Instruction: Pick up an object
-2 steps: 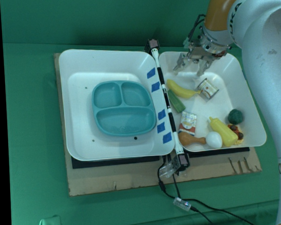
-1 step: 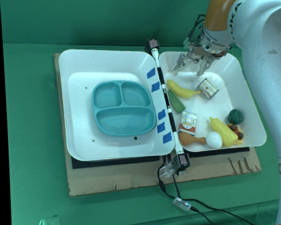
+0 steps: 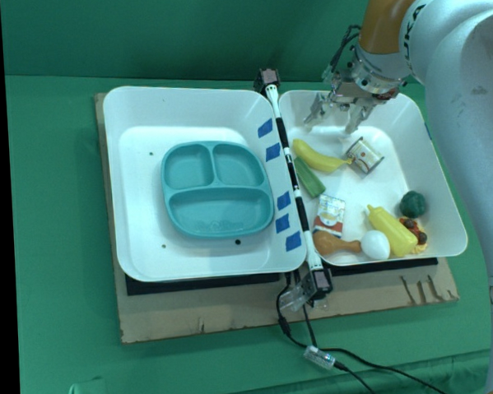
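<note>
Green tabletop point(image 3: 59, 243) carries cardboard sheet point(image 3: 154, 324) under two white bins. Landmark: divider strip point(image 3: 287, 161), black-and-white, between the bins. Left of strip: left bin point(image 3: 135, 115) holding teal plate point(image 3: 216, 189), three compartments, flat, roughly centred. Blue tape squares point(image 3: 271, 152) on the left bin's rim, just beside strip. Below strip's near end: clear plug point(image 3: 320, 359) on black cable point(image 3: 379, 374) over the tabletop.

Right of strip: right bin point(image 3: 430, 166). Banana point(image 3: 319, 157) just beside strip, green piece point(image 3: 309, 179) touching it underneath. Small carton point(image 3: 330, 211) near strip, drumstick point(image 3: 335, 244) under it at the bin's near edge. White egg point(image 3: 375, 245) touches drumstick's end. Can point(image 3: 363, 155) on its side, right of banana. Yellow bottle point(image 3: 392, 229) lies tilted, right of egg; red-brown bits point(image 3: 415, 229) beside it. Dark green ball point(image 3: 412, 203) further right.

Hand point(image 3: 339, 120) hovers over the right bin's far part, above can and banana, fingers spread open, nothing between them. Arm point(image 3: 462, 74) enters from the right, orange band point(image 3: 393, 7) above wrist.
</note>
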`<control>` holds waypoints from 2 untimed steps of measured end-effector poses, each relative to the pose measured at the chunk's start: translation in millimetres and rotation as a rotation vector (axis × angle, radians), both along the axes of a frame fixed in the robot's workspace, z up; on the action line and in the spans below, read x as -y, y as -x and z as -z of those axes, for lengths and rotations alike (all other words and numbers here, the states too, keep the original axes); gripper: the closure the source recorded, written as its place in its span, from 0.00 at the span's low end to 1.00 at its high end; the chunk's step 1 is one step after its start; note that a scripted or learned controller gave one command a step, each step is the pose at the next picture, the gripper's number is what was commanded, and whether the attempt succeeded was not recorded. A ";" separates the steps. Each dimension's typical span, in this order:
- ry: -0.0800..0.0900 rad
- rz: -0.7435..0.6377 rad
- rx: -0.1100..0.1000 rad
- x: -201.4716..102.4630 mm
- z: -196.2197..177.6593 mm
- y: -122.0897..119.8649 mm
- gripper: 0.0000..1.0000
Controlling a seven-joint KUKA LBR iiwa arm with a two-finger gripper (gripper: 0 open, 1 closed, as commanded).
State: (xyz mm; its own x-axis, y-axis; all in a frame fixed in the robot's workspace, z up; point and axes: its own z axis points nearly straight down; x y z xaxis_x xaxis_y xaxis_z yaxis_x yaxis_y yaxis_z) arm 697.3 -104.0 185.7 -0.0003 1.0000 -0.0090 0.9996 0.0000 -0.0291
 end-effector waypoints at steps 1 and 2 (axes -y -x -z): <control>0.004 0.003 0.000 -1.4 0.0 0.1 0.00; 0.004 0.003 0.000 -1.4 0.0 0.1 0.00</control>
